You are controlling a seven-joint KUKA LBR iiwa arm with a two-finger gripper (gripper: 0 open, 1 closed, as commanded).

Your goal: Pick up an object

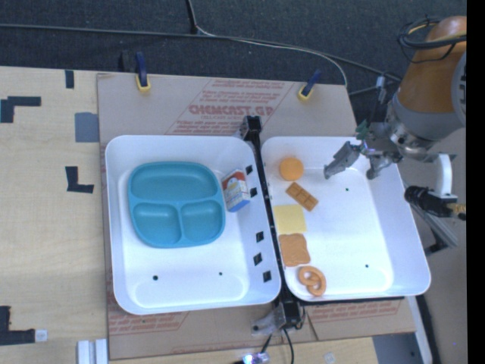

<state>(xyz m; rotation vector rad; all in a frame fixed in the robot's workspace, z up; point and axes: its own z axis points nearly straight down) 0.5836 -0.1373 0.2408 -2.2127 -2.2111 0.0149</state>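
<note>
The grey two-finger gripper [355,164] hangs over the upper part of the right white bin [394,233] with its fingers spread wide and nothing between them. Just to its left in that bin lie a round orange disc [291,167] and a brown waffle-like rectangle [301,196]. A yellow square slice [289,219], a toast-coloured slab [294,249] and a pretzel [312,280] sit lower along the left wall.
</note>
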